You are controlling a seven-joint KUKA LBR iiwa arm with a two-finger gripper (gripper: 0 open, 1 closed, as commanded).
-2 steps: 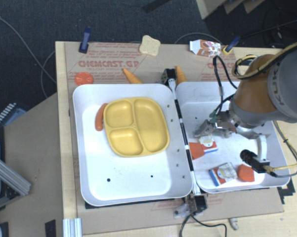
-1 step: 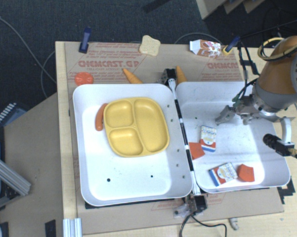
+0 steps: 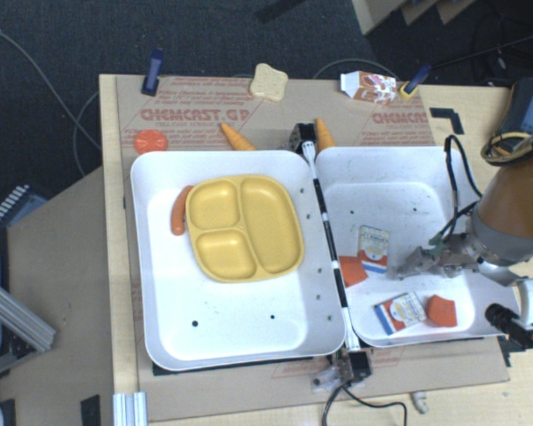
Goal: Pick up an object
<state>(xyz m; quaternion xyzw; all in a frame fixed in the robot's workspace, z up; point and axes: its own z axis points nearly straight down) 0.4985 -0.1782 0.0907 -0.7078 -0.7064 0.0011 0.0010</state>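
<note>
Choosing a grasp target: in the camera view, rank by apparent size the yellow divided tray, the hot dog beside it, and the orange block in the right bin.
1. yellow divided tray, by far the largest.
2 and 3. hot dog and orange block: too close to rank; the hot dog is longer but thinner and partly hidden by the tray.

2 white bins (image 3: 160,238), 1 yellow tray (image 3: 246,227), 2 carrots (image 3: 237,138)
</note>
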